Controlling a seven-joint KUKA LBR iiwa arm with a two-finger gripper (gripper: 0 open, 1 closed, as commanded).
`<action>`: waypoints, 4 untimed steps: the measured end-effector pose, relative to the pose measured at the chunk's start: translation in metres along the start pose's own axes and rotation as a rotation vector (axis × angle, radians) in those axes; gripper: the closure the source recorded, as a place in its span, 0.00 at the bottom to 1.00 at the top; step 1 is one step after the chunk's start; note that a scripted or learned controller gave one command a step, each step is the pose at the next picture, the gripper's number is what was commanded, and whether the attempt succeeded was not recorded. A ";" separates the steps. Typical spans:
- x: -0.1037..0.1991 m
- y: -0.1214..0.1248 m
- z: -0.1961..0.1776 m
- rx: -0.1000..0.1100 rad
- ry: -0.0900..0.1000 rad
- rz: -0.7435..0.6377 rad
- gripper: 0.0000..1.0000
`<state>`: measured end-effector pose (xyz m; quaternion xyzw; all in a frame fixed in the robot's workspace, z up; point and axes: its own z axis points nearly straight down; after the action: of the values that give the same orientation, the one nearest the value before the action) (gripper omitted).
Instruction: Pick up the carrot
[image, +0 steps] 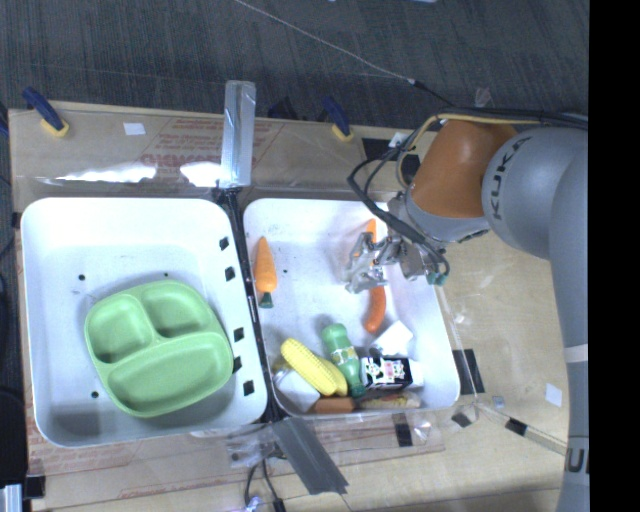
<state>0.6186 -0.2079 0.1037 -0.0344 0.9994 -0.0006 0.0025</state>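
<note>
At the near end of the right bin (432, 300) a clutter is seen. A brown-orange piece (335, 405) lies against the near wall, with a black-and-white carton (388, 372) to its right. Just beyond them a corn cob (312, 366) lies at a slant, and a green bottle (343, 356) is set touching its right side. A white block (397, 336) is found just beyond the carton.

In the left bin (40, 230) a green divided plate (158, 345) is laid toward the near side.

Farther in, an orange sausage-like piece (375, 310) is seen in the right bin, just on the near side of the gripper (375, 262). The gripper is hung over the middle of that bin, below the orange band (450, 170) of the arm, which is reached in from the right. Whether the gripper is spread or closed cannot be told, as its tip is blurred against the bin floor.

The carrot (264, 268) is found at the left of the right bin, beside the wall shared with the left bin, lying near to far with its green end nearest. It is well apart from the gripper and is not held.
</note>
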 end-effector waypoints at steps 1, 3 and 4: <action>-0.012 0.074 -0.051 -0.001 -0.003 0.035 1.00; 0.036 0.212 -0.088 -0.002 0.006 0.155 1.00; 0.086 0.155 -0.172 0.001 -0.005 0.156 1.00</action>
<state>0.5217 -0.0592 0.2753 0.0438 0.9990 -0.0011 0.0048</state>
